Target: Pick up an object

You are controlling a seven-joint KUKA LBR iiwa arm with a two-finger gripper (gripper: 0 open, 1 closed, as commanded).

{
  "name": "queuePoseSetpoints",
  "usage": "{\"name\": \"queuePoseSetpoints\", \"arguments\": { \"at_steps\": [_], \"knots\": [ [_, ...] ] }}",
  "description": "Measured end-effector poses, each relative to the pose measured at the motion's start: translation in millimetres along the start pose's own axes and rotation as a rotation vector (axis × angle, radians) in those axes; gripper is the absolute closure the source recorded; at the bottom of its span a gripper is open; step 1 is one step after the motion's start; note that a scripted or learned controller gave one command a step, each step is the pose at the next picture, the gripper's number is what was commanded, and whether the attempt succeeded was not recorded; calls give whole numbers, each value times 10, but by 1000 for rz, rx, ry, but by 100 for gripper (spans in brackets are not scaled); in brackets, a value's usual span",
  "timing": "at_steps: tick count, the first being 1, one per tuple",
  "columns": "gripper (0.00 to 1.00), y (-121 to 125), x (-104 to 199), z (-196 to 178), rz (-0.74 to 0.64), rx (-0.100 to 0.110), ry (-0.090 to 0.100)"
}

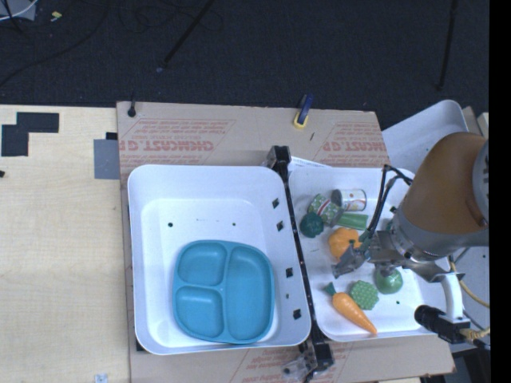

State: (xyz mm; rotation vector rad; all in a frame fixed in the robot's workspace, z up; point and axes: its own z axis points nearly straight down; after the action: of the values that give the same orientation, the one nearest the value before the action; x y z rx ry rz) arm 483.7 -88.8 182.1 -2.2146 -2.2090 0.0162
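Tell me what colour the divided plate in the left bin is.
Light blue; the divided plate shows clearly in the camera view.

Two white bins sit on brown cardboard (239, 138) printed with faded red lettering. The left bin (152, 214) holds a sky-blue divided plate (223, 291). Against the right bin's (399, 324) near edge lies an orange carrot (354, 310) with a green tip, beside a green dotted ball (365, 294). Nearer its far edge: a green-and-white striped can (324, 207), a silver can (352, 199), a dark teal piece (310, 226) and an orange fruit (344, 238). The arm (444, 194) shows orange-brown over grey. A blue-and-yellow clamp (303, 112) sits at the cardboard's far edge.
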Motion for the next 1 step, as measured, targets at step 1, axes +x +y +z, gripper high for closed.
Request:
{"name": "queuePoseSetpoints", "arguments": {
  "at_steps": [1],
  "knots": [
    [0, 29, -4, -65, -2, -13, -1]
  ]
}}
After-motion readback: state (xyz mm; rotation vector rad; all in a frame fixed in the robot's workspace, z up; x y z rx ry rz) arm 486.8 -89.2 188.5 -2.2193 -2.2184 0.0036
